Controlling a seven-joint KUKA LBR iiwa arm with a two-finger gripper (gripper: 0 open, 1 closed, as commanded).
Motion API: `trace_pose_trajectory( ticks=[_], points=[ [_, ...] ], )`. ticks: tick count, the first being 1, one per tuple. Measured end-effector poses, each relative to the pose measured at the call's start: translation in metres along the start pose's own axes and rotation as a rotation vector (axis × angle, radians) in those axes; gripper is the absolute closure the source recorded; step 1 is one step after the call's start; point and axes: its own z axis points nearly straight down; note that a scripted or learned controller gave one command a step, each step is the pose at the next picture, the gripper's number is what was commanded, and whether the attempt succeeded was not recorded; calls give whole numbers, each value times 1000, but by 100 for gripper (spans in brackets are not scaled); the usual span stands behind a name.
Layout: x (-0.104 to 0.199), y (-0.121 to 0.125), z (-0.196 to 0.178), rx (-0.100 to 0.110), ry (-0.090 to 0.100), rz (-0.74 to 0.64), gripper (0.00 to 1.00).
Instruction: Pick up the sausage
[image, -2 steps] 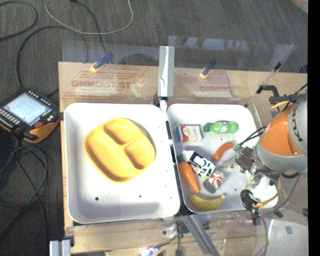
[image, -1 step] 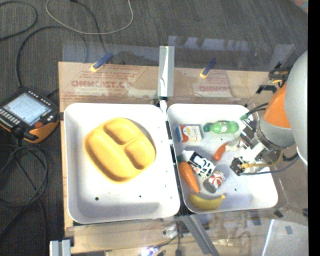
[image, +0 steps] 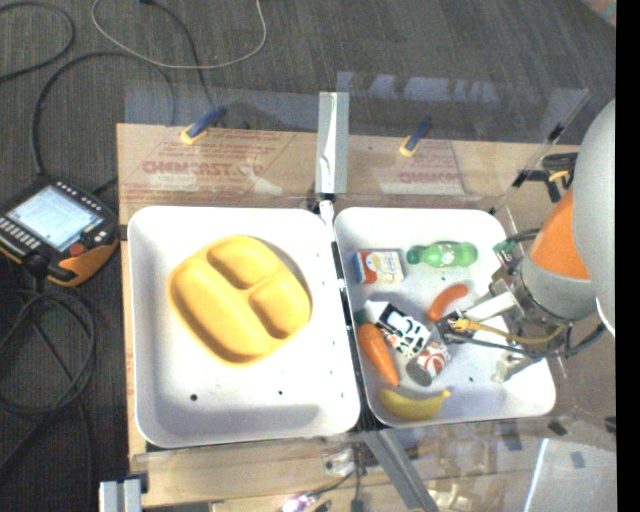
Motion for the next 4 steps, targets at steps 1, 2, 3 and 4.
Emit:
trace_pose_trajectory(
  ticks=[1, 2, 3, 4],
  points=[
    [0, 0, -7, 0, -6, -3, 100],
    [6, -21, -36, -2, 0, 82, 100],
    [5, -20, -25, -2, -2, 83, 100],
    [27, -92, -6, 1, -1, 81, 100]
  ],
)
